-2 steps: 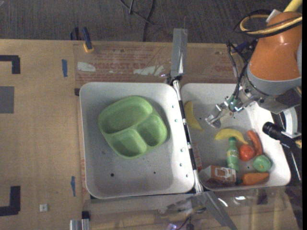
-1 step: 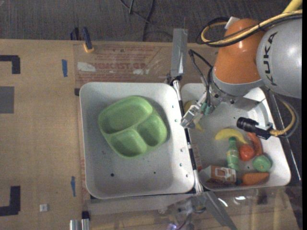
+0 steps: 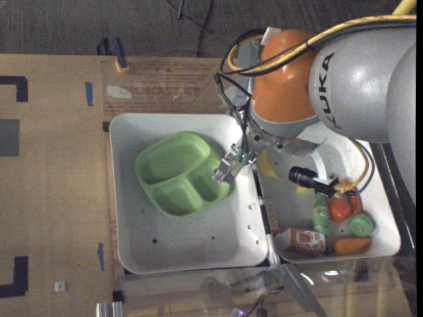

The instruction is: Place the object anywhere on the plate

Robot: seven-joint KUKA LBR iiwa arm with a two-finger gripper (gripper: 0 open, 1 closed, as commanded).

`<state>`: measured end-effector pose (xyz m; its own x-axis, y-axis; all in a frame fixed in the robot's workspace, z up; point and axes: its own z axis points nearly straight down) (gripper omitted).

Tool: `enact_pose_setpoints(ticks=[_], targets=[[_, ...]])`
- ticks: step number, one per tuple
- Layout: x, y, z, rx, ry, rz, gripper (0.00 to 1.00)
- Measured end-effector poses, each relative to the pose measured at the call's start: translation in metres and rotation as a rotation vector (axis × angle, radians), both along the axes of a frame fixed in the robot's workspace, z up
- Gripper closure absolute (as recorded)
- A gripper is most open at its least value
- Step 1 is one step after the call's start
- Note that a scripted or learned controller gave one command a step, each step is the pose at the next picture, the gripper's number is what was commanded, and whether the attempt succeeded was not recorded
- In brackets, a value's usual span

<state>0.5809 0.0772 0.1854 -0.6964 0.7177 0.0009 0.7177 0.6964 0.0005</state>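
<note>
End effector [image 3: 228, 166] hangs over the right rim of the green plate [image 3: 173, 175], which extends leftward; finger state cannot be told.

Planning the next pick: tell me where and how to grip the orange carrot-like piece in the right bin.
Grip the carrot-like piece across its narrow middle, coming from straight above. It lies flat along the right bin's near wall, so fingers should straddle its short width, away from the green round piece.

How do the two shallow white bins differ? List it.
The left white bin holds one thing, a green divided plate, lying flat; the right white bin holds a crowd of small toy foods at its near end. The gripper is over the left bin's plate. Both are shallow, white, side by side.
</note>
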Motion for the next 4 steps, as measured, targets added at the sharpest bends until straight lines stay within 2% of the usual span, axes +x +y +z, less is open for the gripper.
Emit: enact_pose_setpoints(ticks=[1,2,3,4], targets=[[0.006,0.007,0.000,0.000,-0.005,0.085,1.00],[-0.020,0.027,0.015,0.000,0.000,0.170,1.00],[0.000,0.066,0.017,0.000,-0.005,-0.026,1.00],[0.025,0.110,0.024,0.000,-0.006,0.135,1.00]])
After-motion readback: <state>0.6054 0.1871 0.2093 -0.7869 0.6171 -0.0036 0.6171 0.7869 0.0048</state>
